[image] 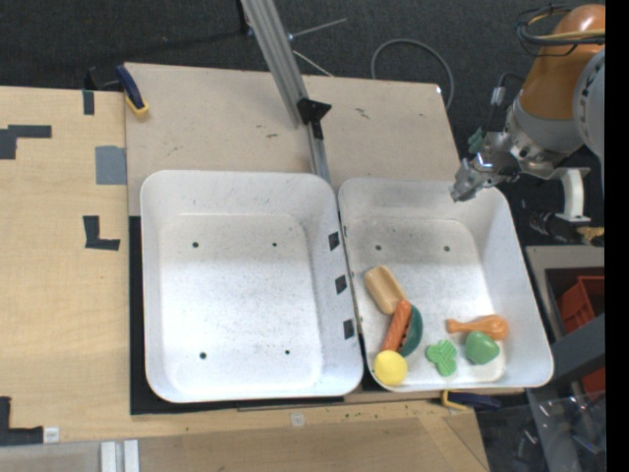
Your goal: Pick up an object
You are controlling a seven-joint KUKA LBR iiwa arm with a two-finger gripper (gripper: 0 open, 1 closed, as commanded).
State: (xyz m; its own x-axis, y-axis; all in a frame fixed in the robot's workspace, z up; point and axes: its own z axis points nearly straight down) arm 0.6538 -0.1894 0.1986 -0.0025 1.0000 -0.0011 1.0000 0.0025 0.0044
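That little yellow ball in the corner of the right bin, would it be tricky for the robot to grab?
Probably. The yellow ball looks round and smooth, so it may roll or slip from the gripper. It sits against the bin wall beside an orange stick, leaving little room.

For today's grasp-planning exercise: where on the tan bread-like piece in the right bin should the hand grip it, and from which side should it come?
Grip the tan bread-like piece across its short width near the middle, coming straight down from above. It lies flat, elongated on a diagonal, so its long sides give parallel faces. Its upper end sits clear, while its lower end lies close to the orange carrot; stay toward the middle or upper half. The hand hovers by the right bin's far corner.
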